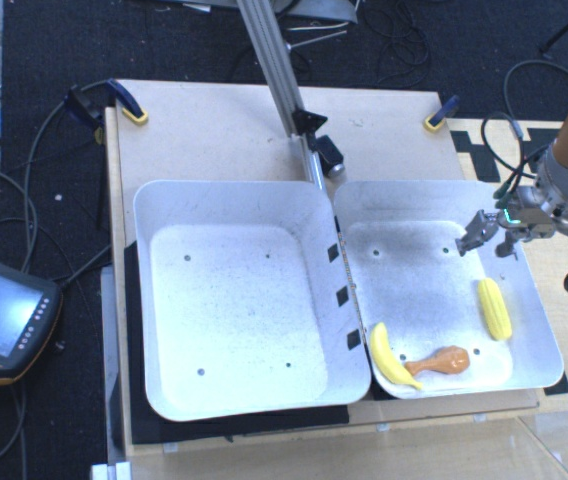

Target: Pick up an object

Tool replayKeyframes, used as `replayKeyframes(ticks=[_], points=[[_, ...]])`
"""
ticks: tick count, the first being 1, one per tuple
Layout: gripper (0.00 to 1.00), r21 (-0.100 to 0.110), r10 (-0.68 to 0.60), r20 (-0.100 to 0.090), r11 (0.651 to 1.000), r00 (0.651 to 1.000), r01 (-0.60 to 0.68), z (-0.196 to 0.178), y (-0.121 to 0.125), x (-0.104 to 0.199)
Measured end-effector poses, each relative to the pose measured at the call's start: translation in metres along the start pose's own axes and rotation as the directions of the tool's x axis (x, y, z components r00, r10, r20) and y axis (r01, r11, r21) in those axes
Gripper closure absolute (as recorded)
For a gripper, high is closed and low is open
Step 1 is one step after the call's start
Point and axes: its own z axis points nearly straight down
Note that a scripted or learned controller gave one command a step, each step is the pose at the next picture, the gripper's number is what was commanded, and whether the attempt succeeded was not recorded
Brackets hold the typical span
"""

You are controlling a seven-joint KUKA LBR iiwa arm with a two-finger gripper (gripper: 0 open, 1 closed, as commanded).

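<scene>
The right bin (414,243) holds three things. A yellow corn cob (494,309) lies near its right wall. A yellow banana (388,357) rests at its front left corner, and a brown drumstick (442,362) lies just right of the banana, touching it. My gripper (488,241) hangs over the bin's right rear part, a short way behind the corn cob. It stands open, and nothing is between its fingers.
The left bin (234,298) sits beside the right one, and their inner rims overlap at the middle. A slanted metal pole (276,58) rises behind the bins. A teach pendant (4,318) lies off the bench at left.
</scene>
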Motion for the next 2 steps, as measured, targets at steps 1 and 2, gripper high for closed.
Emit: replayKeyframes(ticks=[1, 2], points=[[0.00, 0.000, 0.000, 0.000, 1.000, 1.000, 0.000, 0.000, 0.000, 0.000], [0.00, 0.005, 0.001, -0.001, 1.000, 1.000, -0.001, 0.059, 0.003, -0.007]])
